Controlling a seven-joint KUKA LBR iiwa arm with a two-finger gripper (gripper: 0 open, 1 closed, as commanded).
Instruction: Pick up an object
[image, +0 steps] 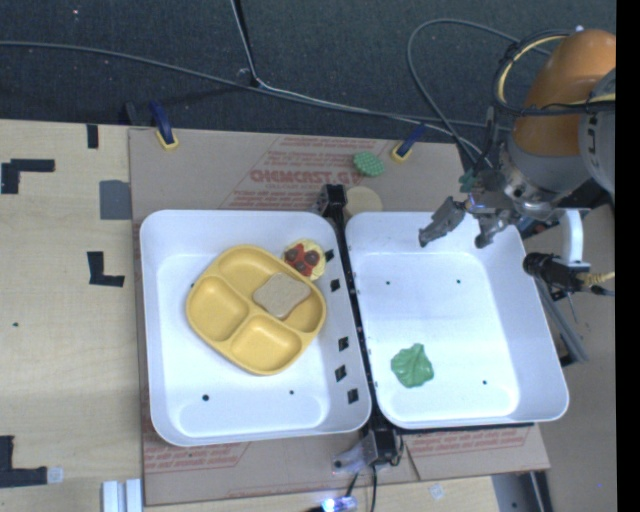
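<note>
Camera view, from above at a slant. 2 shallow white bins side by side on a cardboard sheet over a pale wooden bench: left bin (165, 330), right bin (520, 330).

In the left bin, a yellow divided plate (215, 305) with 3 compartments, turned diagonally. A tan bread-like slice (281, 294) lying flat in the compartment nearest the bin's middle. At the plate's far corner, a small cluster of dark red berries (304, 259), close to the divider between the bins.

In the right bin, a green leafy piece (412, 365) lying alone on the floor, toward the near side and left of centre, touching no wall.

Grey arm with orange band (575, 70) reaching in from the upper right. Gripper (462, 230) above the far edge of the right bin, its 2 fingers (436, 227) spread wide apart, nothing between them. Well apart from the green leafy piece.

Beyond the bins, on the cardboard, a small green textured object (368, 163) beside a pale round disc (362, 197). 2 blue-and-yellow clamps (162, 128) at the cardboard's far edge.
</note>
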